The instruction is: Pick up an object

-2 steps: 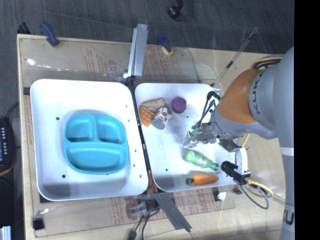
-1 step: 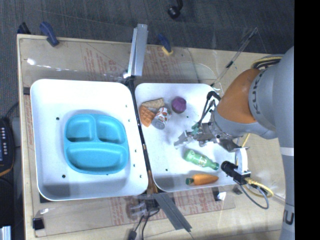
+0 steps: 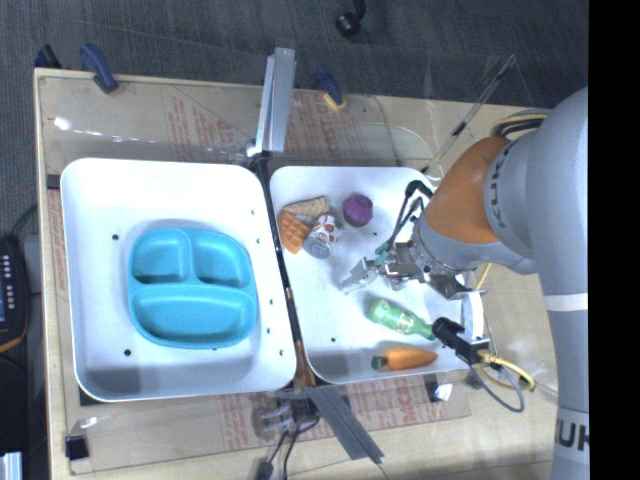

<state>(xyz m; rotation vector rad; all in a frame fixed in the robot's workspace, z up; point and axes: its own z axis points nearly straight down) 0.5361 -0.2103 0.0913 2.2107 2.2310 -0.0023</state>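
Approach looks to be the step in hand: the grey arm's end effector (image 3: pixel 362 273) hangs low in the right white bin (image 3: pixel 340 353), apparently released and grasping nothing, just above the green plastic bottle (image 3: pixel 396 317). Next it must drop squarely over 1 object and clench. The plywood table (image 3: pixel 150 118) stands on dark carpet (image 3: pixel 150 18).

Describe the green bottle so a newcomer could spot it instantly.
Look in the right bin, the one the arm reaches into. Near its front edge, the green bottle lies on its side just above the carrot. It is the only green, translucent item there.
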